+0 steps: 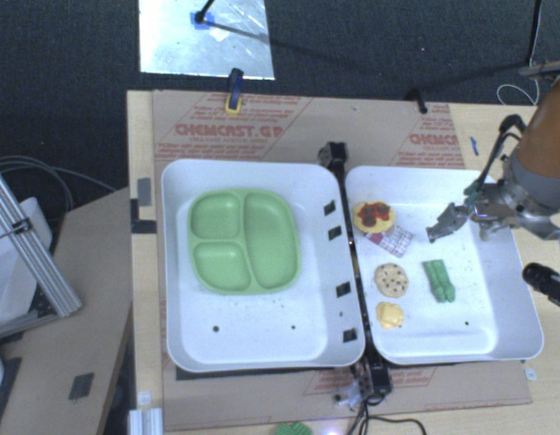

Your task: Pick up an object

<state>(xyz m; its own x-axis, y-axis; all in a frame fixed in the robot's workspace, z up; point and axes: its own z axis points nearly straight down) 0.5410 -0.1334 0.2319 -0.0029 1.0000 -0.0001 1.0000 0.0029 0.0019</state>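
The right bin (506, 333) holds several small toy foods. A round yellow piece with red topping (374, 216) lies at its upper left, and a small pinkish checked piece (399, 241) rests against it. Below them are a brown cookie (391, 280) and a yellow lump (390, 314). To the cookie's right lies a green ridged piece (438, 280). My gripper (446, 224) hangs over the middle of the right bin, above the green piece and to the right of the red-topped piece. Nothing shows in its grasp.
In the left bin (185, 333) lies a green divided plate (242, 241). Black clips (342, 288) line the seam between the bins. The arm's grey body (543, 188) covers the right bin's upper right corner. A black part (546, 283) juts over the bin's right rim.
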